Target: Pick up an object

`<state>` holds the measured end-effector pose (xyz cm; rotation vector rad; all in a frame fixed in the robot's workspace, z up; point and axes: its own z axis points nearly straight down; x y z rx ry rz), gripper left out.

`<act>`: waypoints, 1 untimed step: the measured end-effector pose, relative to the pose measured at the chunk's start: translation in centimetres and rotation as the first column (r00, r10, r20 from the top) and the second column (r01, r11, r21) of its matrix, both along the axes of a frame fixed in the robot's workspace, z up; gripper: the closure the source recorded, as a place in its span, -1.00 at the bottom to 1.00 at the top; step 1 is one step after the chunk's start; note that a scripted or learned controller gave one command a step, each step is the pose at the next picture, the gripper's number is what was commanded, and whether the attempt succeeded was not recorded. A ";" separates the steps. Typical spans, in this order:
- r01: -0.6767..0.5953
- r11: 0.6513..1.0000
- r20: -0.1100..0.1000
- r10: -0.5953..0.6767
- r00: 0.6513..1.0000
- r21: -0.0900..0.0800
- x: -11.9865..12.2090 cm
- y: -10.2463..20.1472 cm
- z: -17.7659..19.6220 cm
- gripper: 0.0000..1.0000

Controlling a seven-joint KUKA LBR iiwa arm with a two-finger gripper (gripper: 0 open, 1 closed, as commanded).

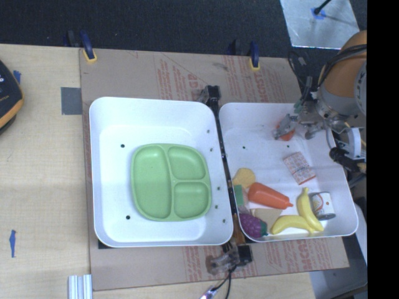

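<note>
My gripper [287, 129] is low in the far part of the right bin [262, 120], reaching in from the right. A small red object [285, 136] shows right at its tip, touching or just under it. Nearer in the same bin lie an orange carrot [269, 196], two yellow bananas [298, 224], a purple bunch of grapes [252, 225], a yellow round piece [244, 177], a pinkish packet [298, 167] and a small can [322, 205].
The left bin [106, 167] holds a green divided plate [170, 180]. A black clip [212, 94] sits where the bins meet at the far side. Cardboard [156, 73] underlies both bins. A dark device [7, 95] lies at the bench's left edge.
</note>
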<state>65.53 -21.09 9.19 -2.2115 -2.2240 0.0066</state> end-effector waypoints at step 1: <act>0.000 1.000 0.002 0.000 1.000 0.000 0.1 2.0 0.0 -1.00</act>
